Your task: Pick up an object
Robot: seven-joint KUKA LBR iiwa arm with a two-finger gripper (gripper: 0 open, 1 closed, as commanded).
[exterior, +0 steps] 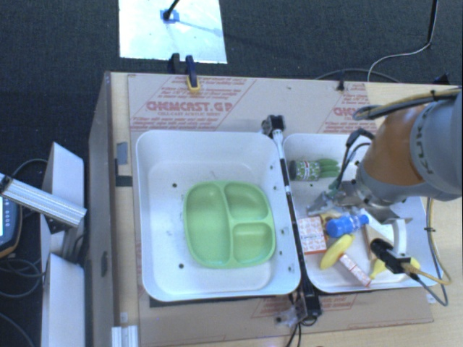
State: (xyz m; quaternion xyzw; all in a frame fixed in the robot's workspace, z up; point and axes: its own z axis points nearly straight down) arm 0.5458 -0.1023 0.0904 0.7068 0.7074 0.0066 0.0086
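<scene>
The blue toy [340, 227] lies in the middle of the right bin [304, 147], just near of my hand [327, 202], and it looks the closest candidate to lift. I judge it a small moulded plastic piece: light, stiff, smooth enough to slip, with a rounded body that gives little flat face. I would take it across its narrow waist, not its bulging end.

Touching it on the near side is a yellow banana-shaped toy [334, 252], probably hollow plastic, light and curved; a pinch across its middle would suit. Left of those lies a small printed box [311, 235], against the bin's left wall, likely thin card that would crush under a hard squeeze. A narrow red-and-white pack [354, 270] lies near the front rim, and a green bottle [312, 169] rests on its side at the far end, round and liable to roll.

My hand sits low over the bin's centre; the metal tips point left, but I cannot tell whether they are spread or pressed together, and I see nothing between them.

The left bin [155, 194] carries a green divided plate [230, 224]. Both bins rest on the counter [210, 101].
</scene>
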